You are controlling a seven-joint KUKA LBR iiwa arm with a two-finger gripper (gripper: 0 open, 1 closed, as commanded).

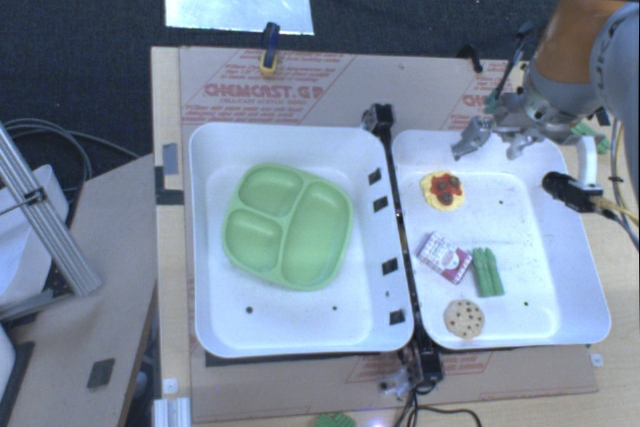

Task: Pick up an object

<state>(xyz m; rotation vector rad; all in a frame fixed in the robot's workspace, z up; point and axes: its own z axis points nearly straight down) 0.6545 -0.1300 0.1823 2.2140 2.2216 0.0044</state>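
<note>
pincer [495,138]: fingers spread apart, nothing between them; hangs over the far rim of the right bin, above and off to the side of the toys, so likely parked before a descent
arm [580,35]: grey with orange band, comes in from the right, wrist tilted down toward the bin
right bin [570,255]: white, shallow, holds all four small items, so the pick has to happen here
pizza slice toy [443,190]: yellow with red topping, lies flat, nearest to the pincer, likeliest target by my guess
small pink-white packet [444,256]: mid bin, lying tilted, just beside the green piece
green bean-like piece [487,271]: lies lengthwise, right of the packet; close neighbours could crowd a grasp
cookie toy [463,318]: near front rim, flat, apart from the others
left bin [215,315]: carries one green divided plate [288,225], no small items on it, looks like the drop side
desk [300,85]: printed board under both bins
task status: nothing lifted yet
</note>
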